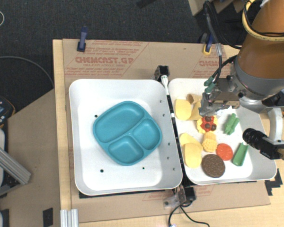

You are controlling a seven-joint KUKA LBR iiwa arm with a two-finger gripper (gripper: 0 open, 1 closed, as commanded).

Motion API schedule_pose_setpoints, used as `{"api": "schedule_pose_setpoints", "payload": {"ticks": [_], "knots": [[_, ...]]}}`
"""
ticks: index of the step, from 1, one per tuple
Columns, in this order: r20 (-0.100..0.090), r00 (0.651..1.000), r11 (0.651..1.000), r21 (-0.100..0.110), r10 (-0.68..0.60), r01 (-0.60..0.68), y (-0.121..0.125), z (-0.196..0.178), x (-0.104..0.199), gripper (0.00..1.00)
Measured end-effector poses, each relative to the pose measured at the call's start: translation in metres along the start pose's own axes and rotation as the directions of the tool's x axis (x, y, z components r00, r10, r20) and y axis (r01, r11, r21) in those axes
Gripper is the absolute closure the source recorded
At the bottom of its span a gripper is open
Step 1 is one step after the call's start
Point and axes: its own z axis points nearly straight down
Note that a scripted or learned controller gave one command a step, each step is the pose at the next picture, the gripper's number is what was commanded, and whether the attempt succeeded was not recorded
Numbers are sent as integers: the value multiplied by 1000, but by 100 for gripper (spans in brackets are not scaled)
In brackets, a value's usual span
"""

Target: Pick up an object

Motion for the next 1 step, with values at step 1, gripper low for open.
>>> {"api": "schedule_pose_setpoints", "payload": {"ticks": [1], "knots": [[2, 1000, 1000, 23, 4, -4, -2, 21, 40, 100]]}}
